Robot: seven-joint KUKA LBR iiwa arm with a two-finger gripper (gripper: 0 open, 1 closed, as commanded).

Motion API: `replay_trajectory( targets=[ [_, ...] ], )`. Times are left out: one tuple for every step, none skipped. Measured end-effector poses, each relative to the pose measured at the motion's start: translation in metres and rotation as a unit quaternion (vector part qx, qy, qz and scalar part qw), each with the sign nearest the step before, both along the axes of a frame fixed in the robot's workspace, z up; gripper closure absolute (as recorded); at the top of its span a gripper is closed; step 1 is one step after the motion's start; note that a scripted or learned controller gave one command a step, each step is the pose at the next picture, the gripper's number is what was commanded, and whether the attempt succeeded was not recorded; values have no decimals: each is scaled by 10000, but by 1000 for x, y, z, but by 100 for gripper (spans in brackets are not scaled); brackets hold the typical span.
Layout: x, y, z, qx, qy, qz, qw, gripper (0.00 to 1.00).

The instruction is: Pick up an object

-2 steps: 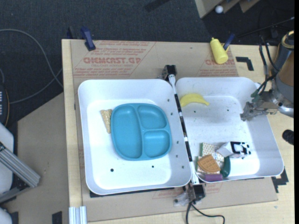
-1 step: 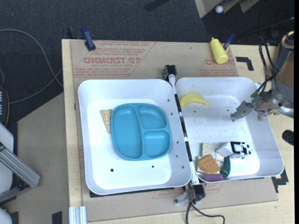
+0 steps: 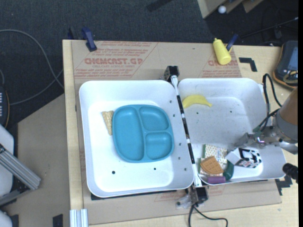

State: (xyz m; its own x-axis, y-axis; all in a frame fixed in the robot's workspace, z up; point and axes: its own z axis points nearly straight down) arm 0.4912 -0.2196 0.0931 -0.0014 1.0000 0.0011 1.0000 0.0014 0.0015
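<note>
Right bin [image 3: 222,86]: we log the pincer [image 3: 250,141], its state not discernible, poised just above the black-and-white object [image 3: 248,157] near the front wall beside cracker [image 3: 211,165] and purple piece [image 3: 216,179]; crowding risks a snagged or missed grasp.

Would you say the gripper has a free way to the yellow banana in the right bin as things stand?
Probably yes. The banana lies alone on bare floor near the far-left corner of the right bin, nothing on it or against it; the gripper sits in the same bin.
</note>
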Motion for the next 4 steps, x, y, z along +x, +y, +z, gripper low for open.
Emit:
replay_trajectory(
  targets=[
    [0,0,10,-10,-8,-4,10000,100],
    [41,33,100,-8,0,0,10000,100],
    [40,33,99,-8,5,-1,10000,0],
    [143,31,79,-14,-2,3,10000,0]
  ],
)
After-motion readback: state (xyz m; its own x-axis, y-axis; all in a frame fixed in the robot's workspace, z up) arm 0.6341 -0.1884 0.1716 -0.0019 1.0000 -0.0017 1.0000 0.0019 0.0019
